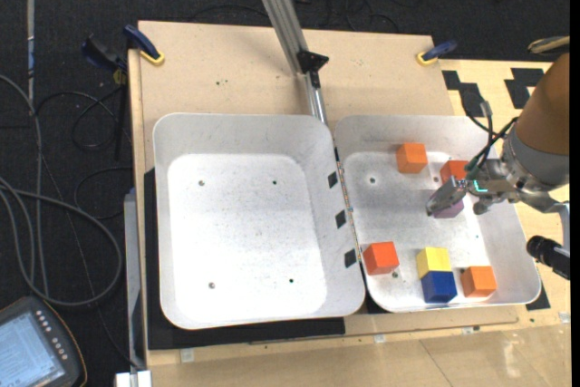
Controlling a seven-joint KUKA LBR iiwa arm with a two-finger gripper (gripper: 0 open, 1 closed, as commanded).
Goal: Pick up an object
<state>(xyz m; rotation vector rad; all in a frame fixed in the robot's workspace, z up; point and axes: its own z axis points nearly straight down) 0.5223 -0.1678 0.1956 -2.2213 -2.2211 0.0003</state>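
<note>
Gripper low over right bin, fingers clamped on purple block, red block just behind, orange cube near, blue cube by front rim.

Tan bench is seen bearing two white bins side by side. Right bin lies under the gripper; left bin is set well to its left. Blue-yellow clamps are fixed at the bench's far corners, beyond the gripper.
</note>
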